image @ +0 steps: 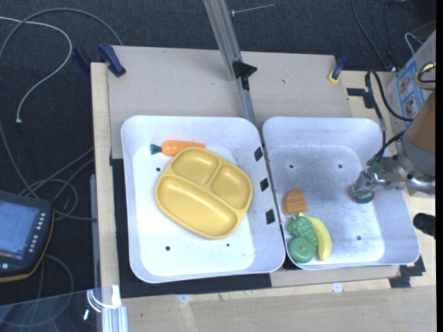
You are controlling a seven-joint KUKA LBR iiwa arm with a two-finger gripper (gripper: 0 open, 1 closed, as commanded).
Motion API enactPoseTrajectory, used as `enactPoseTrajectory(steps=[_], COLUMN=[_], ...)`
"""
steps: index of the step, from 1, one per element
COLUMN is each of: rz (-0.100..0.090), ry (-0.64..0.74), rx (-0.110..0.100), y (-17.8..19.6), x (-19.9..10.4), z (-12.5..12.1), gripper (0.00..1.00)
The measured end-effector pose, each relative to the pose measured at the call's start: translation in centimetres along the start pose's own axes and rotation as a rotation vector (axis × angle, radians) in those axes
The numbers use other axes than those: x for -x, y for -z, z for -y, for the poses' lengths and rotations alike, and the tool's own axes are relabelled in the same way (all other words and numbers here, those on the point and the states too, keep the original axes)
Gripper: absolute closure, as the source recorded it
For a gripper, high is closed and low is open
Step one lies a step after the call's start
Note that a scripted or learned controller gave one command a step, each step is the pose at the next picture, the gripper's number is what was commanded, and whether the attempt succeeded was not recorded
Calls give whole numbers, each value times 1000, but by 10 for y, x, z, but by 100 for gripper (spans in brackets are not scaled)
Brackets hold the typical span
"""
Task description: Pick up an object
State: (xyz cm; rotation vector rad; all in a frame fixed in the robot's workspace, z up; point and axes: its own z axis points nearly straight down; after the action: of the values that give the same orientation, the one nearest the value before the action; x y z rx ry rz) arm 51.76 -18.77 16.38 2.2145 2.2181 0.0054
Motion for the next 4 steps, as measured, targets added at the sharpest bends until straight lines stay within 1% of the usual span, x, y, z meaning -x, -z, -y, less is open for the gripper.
enactPoseTrajectory(steps=[1, 2, 3, 4], rz=[0, 0, -4, -5], ry=[0, 1, 6, 6], rx=[-1, 0, -4, -5], y=[47, 102, 101, 103], x=[0, 0, -57, -114], z=[6, 4, -20, -38], gripper=[100, 100, 100, 100])
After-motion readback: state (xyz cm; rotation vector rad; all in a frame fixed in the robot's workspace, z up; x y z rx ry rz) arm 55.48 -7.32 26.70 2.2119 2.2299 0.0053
